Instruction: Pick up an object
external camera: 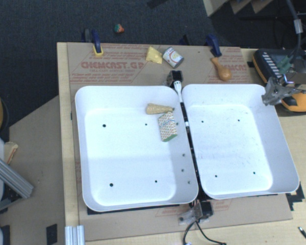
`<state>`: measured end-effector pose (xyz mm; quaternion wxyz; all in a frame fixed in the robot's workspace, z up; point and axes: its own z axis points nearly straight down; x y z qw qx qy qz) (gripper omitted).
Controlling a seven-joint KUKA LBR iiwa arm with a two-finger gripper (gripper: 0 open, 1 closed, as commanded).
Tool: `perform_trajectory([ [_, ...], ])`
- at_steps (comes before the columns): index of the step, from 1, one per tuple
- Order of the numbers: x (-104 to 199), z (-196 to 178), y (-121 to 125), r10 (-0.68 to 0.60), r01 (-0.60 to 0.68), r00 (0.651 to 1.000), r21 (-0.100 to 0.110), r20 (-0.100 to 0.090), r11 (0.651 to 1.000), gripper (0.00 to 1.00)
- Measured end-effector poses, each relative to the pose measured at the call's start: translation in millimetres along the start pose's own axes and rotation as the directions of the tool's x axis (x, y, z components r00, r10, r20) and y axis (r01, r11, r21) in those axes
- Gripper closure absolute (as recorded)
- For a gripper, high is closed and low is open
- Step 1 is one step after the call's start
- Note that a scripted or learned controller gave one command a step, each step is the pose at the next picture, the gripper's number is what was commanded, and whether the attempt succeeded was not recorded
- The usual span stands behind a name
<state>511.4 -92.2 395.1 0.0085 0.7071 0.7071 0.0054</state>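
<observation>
Two objects lie in the left bin (92, 137), near its back right corner. One is a tan cone-shaped piece (158, 108) lying on its side. The other is a small green-and-white patterned packet (167, 126) just in front of it, almost touching. My gripper (273, 93) is a grey metal piece hanging over the back right corner of the right bin (234, 167), far from both objects. Nothing shows in its grasp.
On the board behind the bins lie a yellow wedge (154, 55), a small white box (173, 57) and a wooden pear-shaped piece (222, 70). Blue clamps (96, 42) hold the board's back edge. A black-handled tool (176, 79) sits at the bins' seam. A keypad device (273, 64) stands at right.
</observation>
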Motion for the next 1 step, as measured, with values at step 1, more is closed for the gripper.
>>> perform_trajectory([
  [1,26.1,111.1,19.3,-0.003,0.003,1.000,0.031,-0.007,1.000,1.00],
])
